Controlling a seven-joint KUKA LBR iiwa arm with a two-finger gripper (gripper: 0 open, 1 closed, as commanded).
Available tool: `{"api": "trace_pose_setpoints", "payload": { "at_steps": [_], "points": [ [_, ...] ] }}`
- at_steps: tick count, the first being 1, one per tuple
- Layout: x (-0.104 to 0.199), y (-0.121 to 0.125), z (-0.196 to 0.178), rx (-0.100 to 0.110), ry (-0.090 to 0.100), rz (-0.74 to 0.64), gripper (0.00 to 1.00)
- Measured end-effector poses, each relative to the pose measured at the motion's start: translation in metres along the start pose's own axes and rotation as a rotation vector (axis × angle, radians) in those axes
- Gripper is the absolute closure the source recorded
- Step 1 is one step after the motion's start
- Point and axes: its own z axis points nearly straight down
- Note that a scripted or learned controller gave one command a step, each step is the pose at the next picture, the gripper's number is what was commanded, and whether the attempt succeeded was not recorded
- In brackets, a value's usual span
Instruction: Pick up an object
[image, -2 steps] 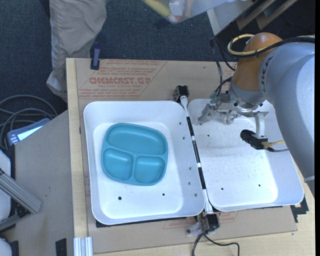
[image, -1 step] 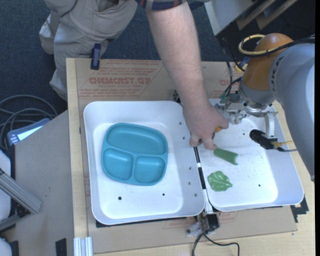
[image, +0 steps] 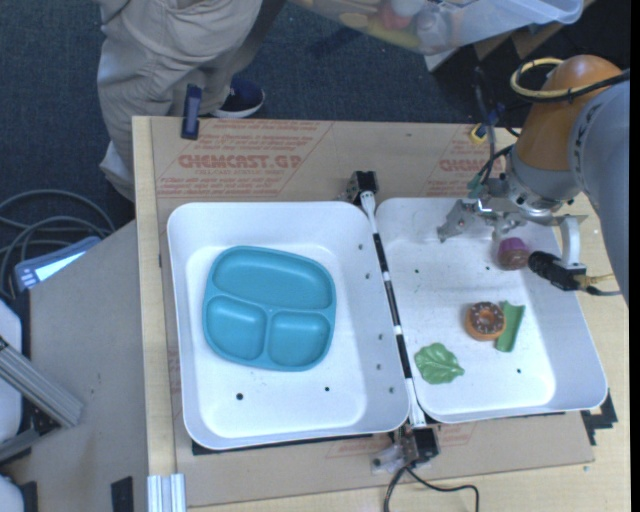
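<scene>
The right bin (image: 560, 385) holds several small things. A purple, roundish piece (image: 513, 253) lies near its far right side. A brown and orange ring-shaped piece (image: 485, 320) sits mid-bin with a green stick (image: 510, 327) touching its right side. A green leaf-shaped piece (image: 438, 363) lies nearer the front. My gripper (image: 485, 222) hangs low over the far part of this bin, just up and left of the purple piece. Nothing is visibly held in it.
The left bin (image: 190, 250) bears a blue divided plate (image: 268, 306). A black-studded divider (image: 388, 300) runs between the bins. The grey and orange arm (image: 560, 110) comes in over the far right corner. A person stands beyond the bench at the top left.
</scene>
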Motion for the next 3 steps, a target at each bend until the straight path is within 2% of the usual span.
{"api": "trace_pose_setpoints", "payload": {
  "at_steps": [1, 2, 3],
  "points": [
    [-0.053, -0.047, -0.018, 0.004, 0.001, 0.001, 0.00],
    [-0.031, -0.083, 0.021, 0.005, 0.003, 0.000, 0.00],
    [-0.031, -0.082, 0.010, 0.001, 0.002, 0.000, 1.00]
  ]
}}
